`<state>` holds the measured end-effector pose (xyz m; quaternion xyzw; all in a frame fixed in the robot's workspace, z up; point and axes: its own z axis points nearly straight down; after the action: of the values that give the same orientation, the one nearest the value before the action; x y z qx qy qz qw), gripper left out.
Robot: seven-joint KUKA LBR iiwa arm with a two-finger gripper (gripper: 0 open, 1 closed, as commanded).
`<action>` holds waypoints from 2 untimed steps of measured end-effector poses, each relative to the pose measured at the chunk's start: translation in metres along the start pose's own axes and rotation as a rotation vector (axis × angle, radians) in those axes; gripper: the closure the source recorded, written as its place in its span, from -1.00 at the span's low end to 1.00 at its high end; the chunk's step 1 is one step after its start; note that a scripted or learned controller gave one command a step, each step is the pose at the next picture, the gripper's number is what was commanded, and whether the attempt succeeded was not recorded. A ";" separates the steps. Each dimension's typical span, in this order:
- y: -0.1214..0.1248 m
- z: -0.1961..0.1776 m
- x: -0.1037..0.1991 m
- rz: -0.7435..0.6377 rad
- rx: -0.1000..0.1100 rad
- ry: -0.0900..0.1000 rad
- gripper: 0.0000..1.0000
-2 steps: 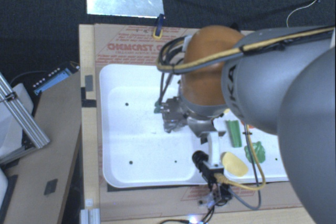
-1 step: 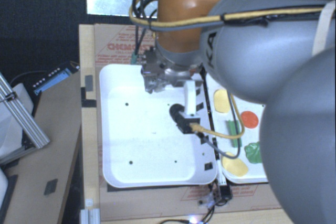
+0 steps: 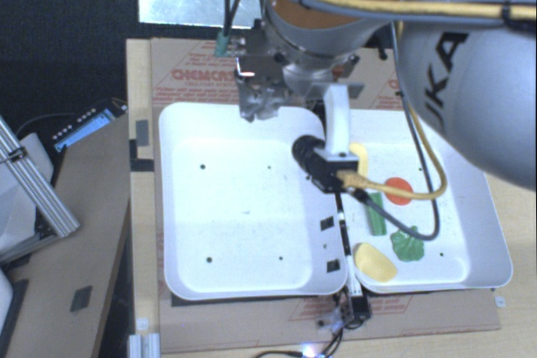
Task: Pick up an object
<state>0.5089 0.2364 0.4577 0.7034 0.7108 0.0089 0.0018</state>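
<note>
Claw (image 3: 256, 106), perhaps metal, above smooth white left bin (image 3: 180, 205).

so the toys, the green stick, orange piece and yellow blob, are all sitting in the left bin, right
Not quite. The camera view shows the green stick, the orange piece and the yellow blob all sitting in the right bin, not the left bin.
</note>
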 end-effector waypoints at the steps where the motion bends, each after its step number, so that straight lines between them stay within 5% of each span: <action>1: -0.023 -0.028 -0.001 0.005 0.011 -0.007 1.00; 2: -0.022 -0.057 -0.001 0.004 0.011 -0.008 1.00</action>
<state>0.4865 0.2344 0.5145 0.7050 0.7092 0.0024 0.0008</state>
